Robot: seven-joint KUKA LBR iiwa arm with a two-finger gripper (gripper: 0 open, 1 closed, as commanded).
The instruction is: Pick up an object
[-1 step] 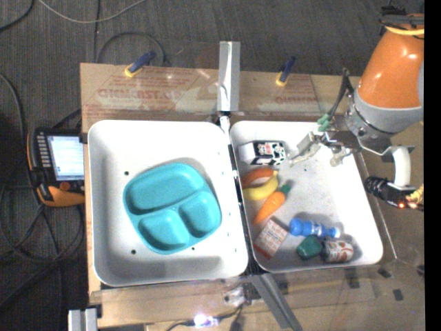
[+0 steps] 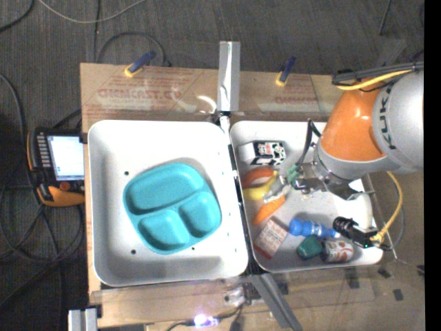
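Left bin (image 2: 103,185) holds teal tray (image 2: 173,205); right bin (image 2: 372,205) holds clutter.

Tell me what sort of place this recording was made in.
Likely a robotics lab: a KUKA arm works over two white bins on a clamped plywood bench, with cables on grey carpet.

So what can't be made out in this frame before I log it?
- Pincer: small and dark over the clutter in the camera view, so its fingers and any hold cannot be judged.
- Right bin: its upper right part lies hidden under the arm.
- Small box: label too small to read.
- Items by the bin's lower right wall, near the blue bottle: overlapped and blurred, so identities stay unclear.
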